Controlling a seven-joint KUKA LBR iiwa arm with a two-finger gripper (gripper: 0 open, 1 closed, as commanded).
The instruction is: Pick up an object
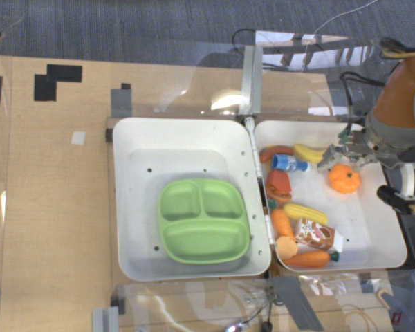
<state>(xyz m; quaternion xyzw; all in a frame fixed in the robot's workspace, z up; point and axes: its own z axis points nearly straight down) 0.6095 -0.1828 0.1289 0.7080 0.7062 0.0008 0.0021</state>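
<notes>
My gripper (346,159) hangs over the back right part of the right bin (380,244), its fingers spread open. Just in front of it, below the fingertips, sits a small orange pumpkin-like fruit (344,179) on the bin floor; nothing is between the fingers. To the left lie a yellow banana (308,153), a blue bottle (288,163) and a red sausage (277,152).
More toys crowd the right bin's left side: a red piece (279,184), a yellow corn cob (304,213), carrots (306,259) and a brown-and-white carton (317,236). The left bin (138,158) holds a green divided plate (204,220). A metal divider (252,81) separates the bins.
</notes>
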